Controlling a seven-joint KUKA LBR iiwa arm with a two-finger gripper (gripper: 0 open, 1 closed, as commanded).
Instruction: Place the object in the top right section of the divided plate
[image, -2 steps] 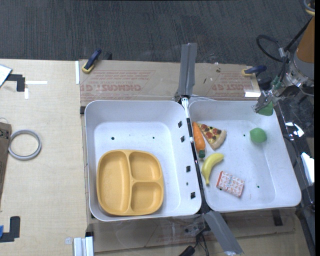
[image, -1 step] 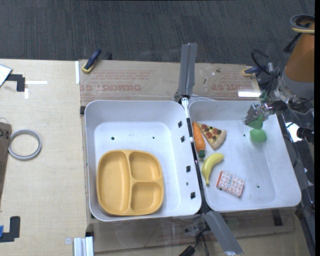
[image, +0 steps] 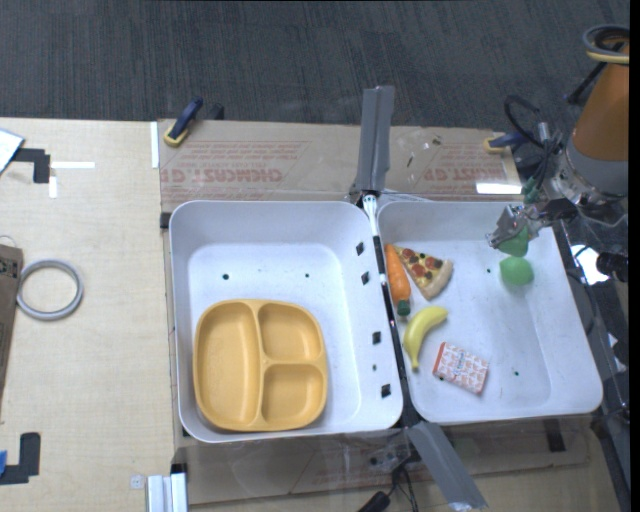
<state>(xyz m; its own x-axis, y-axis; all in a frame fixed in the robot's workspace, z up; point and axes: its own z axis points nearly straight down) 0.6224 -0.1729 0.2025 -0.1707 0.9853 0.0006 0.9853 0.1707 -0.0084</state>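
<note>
Right bin: claw (image: 514, 238) above round green ball (image: 516, 271); grip unclear.
Plate: yellow divided plastic plate (image: 262, 363) unfilled; placement remains.

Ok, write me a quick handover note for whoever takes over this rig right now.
End effector: at the right bin's far right, just above the green ball; no object seen held.
Right bin holds the ball, carrot, pizza slice, banana, cracker packet.
Divided plate sits in the left bin.
Done: nothing placed. Left: pick an object, place it in the top right section.
</note>
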